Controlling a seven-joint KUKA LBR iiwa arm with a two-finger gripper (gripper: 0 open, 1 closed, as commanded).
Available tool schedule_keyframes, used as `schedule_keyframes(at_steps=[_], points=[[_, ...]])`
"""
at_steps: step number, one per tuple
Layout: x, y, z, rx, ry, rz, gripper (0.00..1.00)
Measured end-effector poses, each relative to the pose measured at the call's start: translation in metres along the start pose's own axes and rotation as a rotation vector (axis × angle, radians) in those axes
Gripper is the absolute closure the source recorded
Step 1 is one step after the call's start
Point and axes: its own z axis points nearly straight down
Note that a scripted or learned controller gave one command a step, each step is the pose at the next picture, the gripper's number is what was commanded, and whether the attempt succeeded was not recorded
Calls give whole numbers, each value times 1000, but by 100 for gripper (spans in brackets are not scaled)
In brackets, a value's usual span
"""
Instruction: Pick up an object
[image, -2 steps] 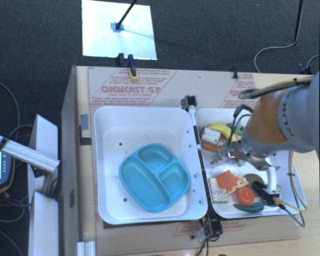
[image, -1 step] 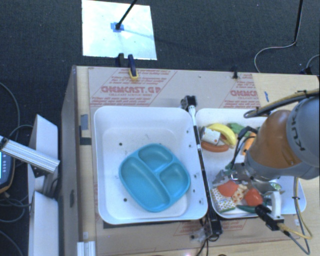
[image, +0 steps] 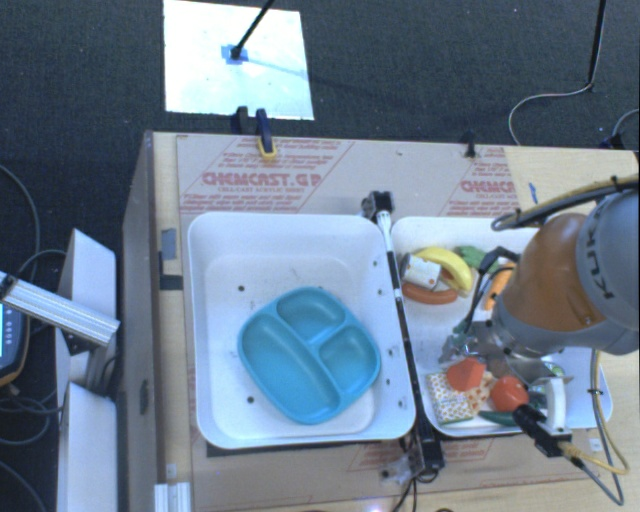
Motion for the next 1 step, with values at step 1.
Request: schedule_keyframes(at_steps=[1], points=[[48,40,-90,3,0,-1,100]])
